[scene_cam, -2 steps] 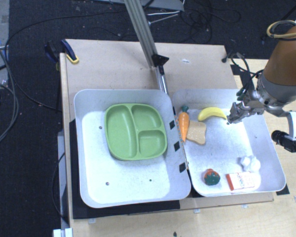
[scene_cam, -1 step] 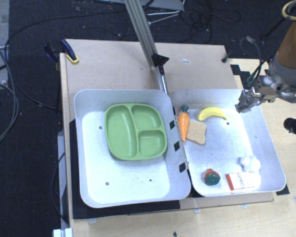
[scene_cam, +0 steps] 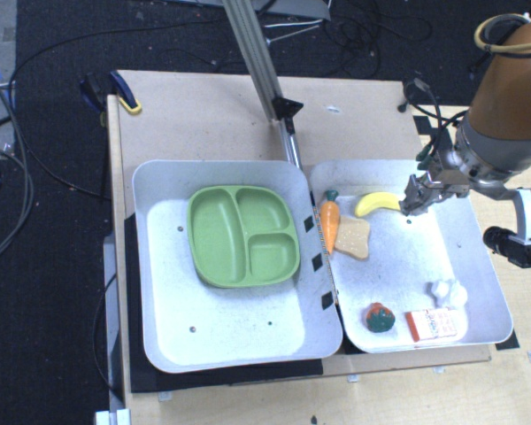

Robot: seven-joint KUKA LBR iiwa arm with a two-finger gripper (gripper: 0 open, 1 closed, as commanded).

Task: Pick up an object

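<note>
- Starting at the left, you see the left bin [scene_cam: 159,326] holding a green divided plate [scene_cam: 244,235] — untouched, and well apart from the arm.
- Moving right, the right bin [scene_cam: 478,264] holds the candidates: a carrot [scene_cam: 329,222] lying against a slice of bread [scene_cam: 353,238] near the bin's left wall, and a banana [scene_cam: 377,204] just behind them.
- Lower down you find a red-and-green ball [scene_cam: 380,318], a white crumpled piece [scene_cam: 444,292] and a red-and-white carton [scene_cam: 434,325], all resting on the bin floor.
- At the right, the gripper [scene_cam: 415,204] sits low at the banana's right end; whether its fingers are apart or together I cannot tell.
- Judging by this, nothing is lifted yet — the grasp and the raise are still ahead of you, with the banana the likely target.
</note>
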